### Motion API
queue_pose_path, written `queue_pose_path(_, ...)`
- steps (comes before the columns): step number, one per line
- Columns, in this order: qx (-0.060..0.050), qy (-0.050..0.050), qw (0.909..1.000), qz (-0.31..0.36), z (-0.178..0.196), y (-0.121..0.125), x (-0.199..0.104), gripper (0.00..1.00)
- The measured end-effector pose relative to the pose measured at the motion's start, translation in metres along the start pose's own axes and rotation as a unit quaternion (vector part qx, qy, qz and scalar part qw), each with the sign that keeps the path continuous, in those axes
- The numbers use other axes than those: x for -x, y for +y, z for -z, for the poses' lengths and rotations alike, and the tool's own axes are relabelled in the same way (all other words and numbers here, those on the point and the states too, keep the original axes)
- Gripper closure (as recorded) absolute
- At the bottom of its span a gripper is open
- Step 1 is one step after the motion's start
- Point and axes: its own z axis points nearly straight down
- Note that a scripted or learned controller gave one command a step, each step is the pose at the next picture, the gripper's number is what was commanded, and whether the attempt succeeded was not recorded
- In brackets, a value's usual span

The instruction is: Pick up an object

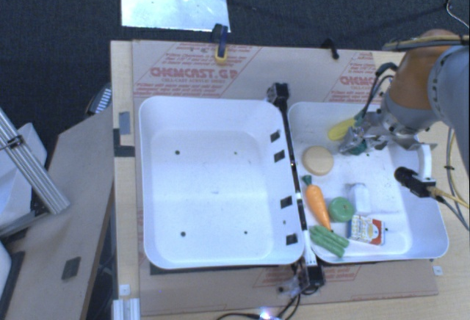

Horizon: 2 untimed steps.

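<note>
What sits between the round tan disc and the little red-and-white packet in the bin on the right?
In the camera view, between the tan disc and the packet lie a carrot and a green round piece.

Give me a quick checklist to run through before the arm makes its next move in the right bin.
1. Tool is over the right bin: ok, it sits low at the bin's back, beside the yellow object.
2. Something is gripped: cannot tell, the tool's tip is too small and blurred to read.
3. Targets are within the bin: ok, the tan disc, carrot, green disc, green pods, white bottle and red-and-white packet all lie inside.
4. Items are spaced for a clean grasp: not ok, the carrot and green disc touch.
5. Cable is clear of the items: ok, it runs along the right rim.
</note>
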Motion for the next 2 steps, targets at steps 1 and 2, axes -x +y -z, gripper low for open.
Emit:
queue_pose_path(1,-0.010,0.002,1.0000,0.001,-0.014,0.040,-0.042,1.00)
queue_pose_path(2,0.004,0.002,1.0000,0.005,0.097,0.046,-0.143,1.00)
